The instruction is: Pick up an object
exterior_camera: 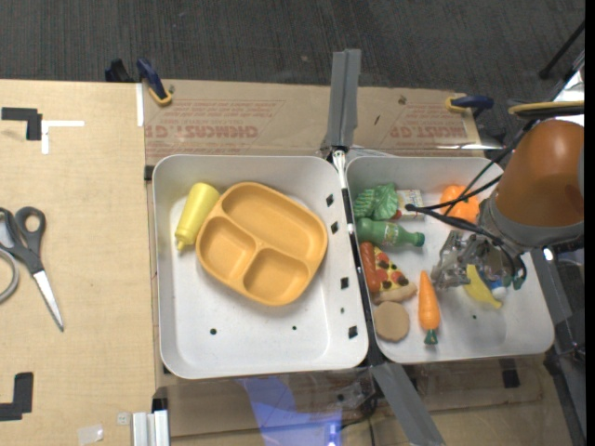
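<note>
Gripper [462,269] sits low in the right bin [521,337], toward its 3 o'clock side; finger spacing cannot be told from this angle. Yellow banana [482,288] lies just beside it at 4 o'clock, contact unclear. Carrot [427,307] lies near at 8 o'clock, green bottle [391,233] at 10 o'clock. Left bin [186,337] holds an orange divided plate [257,242].

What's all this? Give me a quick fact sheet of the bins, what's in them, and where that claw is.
left bin: yellow tray; yellow bottle beside it
right bin: green bottle, pizza slice, carrot, tan disc, banana, orange
claw: low over right bin, by the banana
bench left: scissors
</note>
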`<state>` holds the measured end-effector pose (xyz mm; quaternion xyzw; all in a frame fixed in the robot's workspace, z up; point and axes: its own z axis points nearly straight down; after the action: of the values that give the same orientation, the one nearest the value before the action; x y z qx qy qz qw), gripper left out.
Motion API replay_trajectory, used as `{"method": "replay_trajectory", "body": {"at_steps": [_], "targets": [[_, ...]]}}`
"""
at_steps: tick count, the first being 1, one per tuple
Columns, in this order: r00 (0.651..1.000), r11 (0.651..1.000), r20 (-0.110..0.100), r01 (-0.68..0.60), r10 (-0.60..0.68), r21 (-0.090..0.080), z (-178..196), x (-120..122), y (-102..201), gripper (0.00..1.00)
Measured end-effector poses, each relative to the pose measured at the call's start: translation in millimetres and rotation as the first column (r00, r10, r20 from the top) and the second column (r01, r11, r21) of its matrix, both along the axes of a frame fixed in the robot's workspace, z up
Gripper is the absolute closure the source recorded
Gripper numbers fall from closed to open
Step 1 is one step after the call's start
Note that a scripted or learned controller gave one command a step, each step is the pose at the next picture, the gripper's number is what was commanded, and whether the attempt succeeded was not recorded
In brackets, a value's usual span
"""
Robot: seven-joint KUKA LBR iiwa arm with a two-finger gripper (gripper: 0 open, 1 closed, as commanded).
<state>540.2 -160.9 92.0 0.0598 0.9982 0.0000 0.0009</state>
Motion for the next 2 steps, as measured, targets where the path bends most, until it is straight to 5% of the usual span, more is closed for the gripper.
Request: {"method": "replay_trajectory", "body": {"at_steps": [1,2], "targets": [[1.0,1.0,0.0,0.0,0.0,0.0,0,0,0,0.0],[0.994,0.994,-0.001,0.107,-0.107,0.001,0,-48,59,0.0]]}}
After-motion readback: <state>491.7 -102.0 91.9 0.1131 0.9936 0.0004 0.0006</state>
